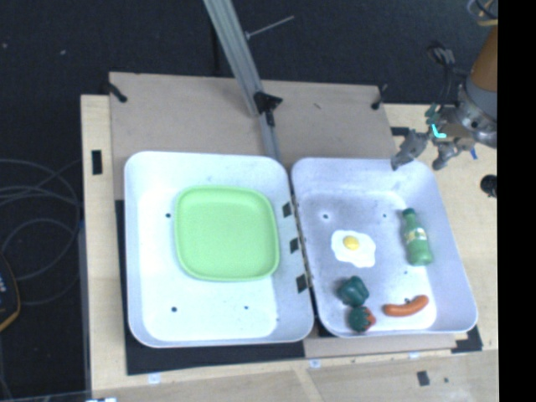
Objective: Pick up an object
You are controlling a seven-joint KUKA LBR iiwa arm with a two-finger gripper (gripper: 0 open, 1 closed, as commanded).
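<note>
From my end, the left bin (151,308) holds a green plate (226,233). The right bin (452,308) has a fried egg (353,247), green pepper (353,290), sausage (405,306) lying roughly crosswise, and a green bottle (415,237), cap toward the far edge. The gripper (425,153) hovers over the bin's far right corner, fingers spread, nothing in them.

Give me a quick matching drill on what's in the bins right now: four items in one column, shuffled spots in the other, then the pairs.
Items:
1. green plate
2. fried egg
3. green bottle
4. sausage

Spots:
A. right bin, near its right wall
B. left bin, middle
C. right bin, near its front edge
D. right bin, middle

Pairs: 1-B, 2-D, 3-A, 4-C
</note>
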